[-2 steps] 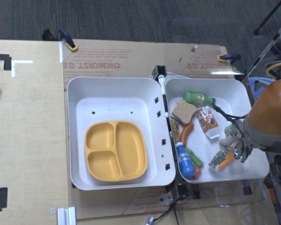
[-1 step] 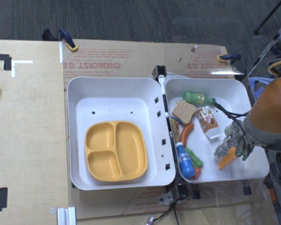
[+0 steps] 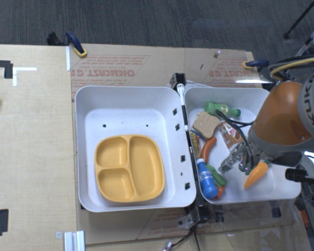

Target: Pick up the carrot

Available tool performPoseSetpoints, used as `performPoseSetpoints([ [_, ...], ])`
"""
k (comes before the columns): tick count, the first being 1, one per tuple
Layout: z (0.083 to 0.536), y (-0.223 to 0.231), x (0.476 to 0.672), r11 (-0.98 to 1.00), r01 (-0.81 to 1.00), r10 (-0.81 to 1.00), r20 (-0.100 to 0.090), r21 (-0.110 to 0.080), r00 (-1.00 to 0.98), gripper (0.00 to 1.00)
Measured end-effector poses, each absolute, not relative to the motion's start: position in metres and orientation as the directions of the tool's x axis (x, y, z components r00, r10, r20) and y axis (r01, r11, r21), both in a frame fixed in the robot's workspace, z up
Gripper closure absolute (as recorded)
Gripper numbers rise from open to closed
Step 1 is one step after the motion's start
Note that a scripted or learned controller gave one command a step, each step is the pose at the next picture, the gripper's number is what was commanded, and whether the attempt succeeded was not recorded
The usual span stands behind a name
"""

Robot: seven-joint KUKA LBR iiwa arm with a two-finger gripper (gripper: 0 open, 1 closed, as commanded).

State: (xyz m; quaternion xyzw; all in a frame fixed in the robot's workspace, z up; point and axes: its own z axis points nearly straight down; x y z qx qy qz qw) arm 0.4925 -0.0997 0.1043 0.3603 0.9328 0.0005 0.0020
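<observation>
The carrot (image 3: 255, 174) is a short orange cone in the right bin (image 3: 282, 190), lying at a slant with its thick end up against the underside of the arm's wrist and its tip pointing to the lower left. My gripper (image 3: 238, 162) hangs low over the bin's middle, just left of the carrot's thick end. The grey wrist and orange band (image 3: 285, 114) cover the bin's right part. Whether the carrot is in the gripper's grasp is hidden by the wrist.
The right bin also holds a green bottle (image 3: 223, 109), a bread slice (image 3: 205, 123), a snack packet (image 3: 231, 135), a red-orange pepper (image 3: 208, 147) and a blue bottle (image 3: 205, 178). A yellow divided plate (image 3: 130, 167) lies in the left bin (image 3: 125, 101).
</observation>
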Motion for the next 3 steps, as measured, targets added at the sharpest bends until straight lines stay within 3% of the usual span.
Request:
performPoseSetpoints([
  [1,0.092,-0.198,0.499,0.794,0.607,0.607,-0.003,0.000,-0.794,1.00],
  [2,0.092,-0.130,0.491,0.871,0.492,0.492,-0.001,0.001,-0.871,1.00],
  [3,0.091,-0.130,0.491,0.871,0.491,0.491,-0.001,0.001,-0.871,0.00],
])
